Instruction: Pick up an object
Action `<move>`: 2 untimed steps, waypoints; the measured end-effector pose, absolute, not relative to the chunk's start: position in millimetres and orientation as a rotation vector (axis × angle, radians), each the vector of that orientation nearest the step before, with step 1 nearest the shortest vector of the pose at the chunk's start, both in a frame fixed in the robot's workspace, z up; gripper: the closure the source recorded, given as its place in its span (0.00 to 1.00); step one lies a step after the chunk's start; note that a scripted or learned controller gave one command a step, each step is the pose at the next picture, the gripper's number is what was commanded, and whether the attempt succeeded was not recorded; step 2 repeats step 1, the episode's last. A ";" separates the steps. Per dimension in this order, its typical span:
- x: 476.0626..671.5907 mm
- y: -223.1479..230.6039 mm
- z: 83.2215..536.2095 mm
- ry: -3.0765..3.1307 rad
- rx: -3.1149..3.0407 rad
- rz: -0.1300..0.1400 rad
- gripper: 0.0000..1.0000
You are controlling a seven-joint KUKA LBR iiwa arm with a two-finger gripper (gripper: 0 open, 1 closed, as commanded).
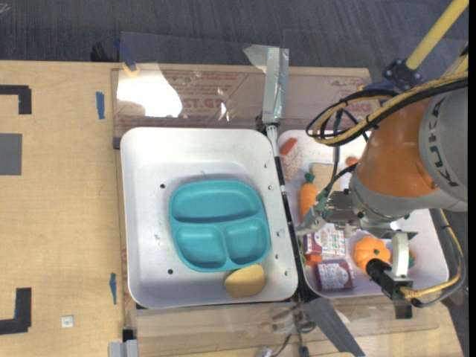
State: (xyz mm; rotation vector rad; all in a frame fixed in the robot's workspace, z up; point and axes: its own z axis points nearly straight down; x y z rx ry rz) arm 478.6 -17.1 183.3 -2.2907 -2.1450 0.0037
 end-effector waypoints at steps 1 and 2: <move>478.9 -4.3 183.4 -1.735 -2.618 0.003 1.00; 478.9 -4.3 183.4 -1.735 -2.618 0.003 1.00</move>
